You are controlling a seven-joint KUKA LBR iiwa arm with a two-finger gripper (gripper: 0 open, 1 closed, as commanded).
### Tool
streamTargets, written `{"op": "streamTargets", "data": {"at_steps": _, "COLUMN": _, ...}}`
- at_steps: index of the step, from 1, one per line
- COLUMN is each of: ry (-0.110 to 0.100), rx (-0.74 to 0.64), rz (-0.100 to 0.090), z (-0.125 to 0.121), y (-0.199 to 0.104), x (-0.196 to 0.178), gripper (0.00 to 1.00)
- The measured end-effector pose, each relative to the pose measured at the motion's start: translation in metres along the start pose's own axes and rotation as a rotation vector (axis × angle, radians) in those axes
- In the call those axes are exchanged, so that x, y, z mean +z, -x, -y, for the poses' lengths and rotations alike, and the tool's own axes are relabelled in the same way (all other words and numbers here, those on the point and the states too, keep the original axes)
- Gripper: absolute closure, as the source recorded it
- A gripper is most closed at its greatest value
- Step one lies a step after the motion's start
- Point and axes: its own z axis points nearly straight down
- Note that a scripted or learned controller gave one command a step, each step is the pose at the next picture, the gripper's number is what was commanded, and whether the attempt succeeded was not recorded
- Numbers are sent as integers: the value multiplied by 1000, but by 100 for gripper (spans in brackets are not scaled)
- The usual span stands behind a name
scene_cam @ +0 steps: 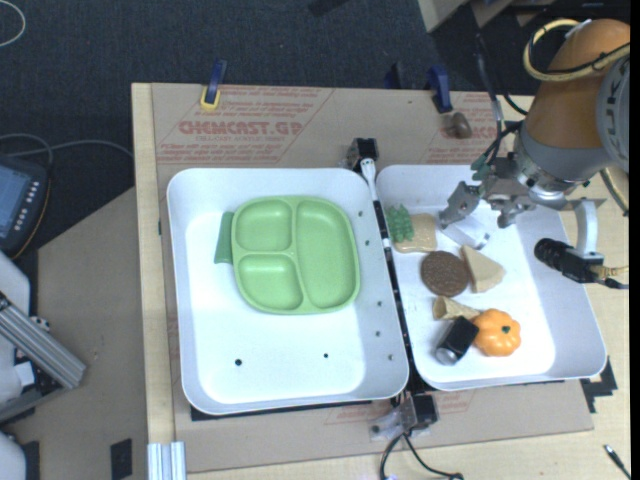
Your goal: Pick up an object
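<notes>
My gripper (486,211) hangs over the back of the right bin (570,353), its two grey fingers spread open with nothing between them. Just below and left of it lie a tan slab (422,234) and a green ridged piece (400,224). Nearer the front lie a brown round cookie (444,273) and a tan wedge (486,268) beside it. At the front sit a small yellow scrap (452,308), an orange pumpkin (498,333) and a black cylinder (455,340) that touches the pumpkin's left side.
The left bin (200,348) holds a green divided plate (296,254) with a dark green piece (223,238) tucked under its left edge. The divider between the two bins runs close to the green ridged piece. The arm's orange band (580,63) rises at the right.
</notes>
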Motion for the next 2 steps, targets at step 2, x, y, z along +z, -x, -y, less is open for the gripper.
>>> {"op": "streamTargets", "data": {"at_steps": 2, "ry": 11, "rx": -1, "rz": 1, "z": 5, "y": 0, "x": 38, "gripper": 0}}
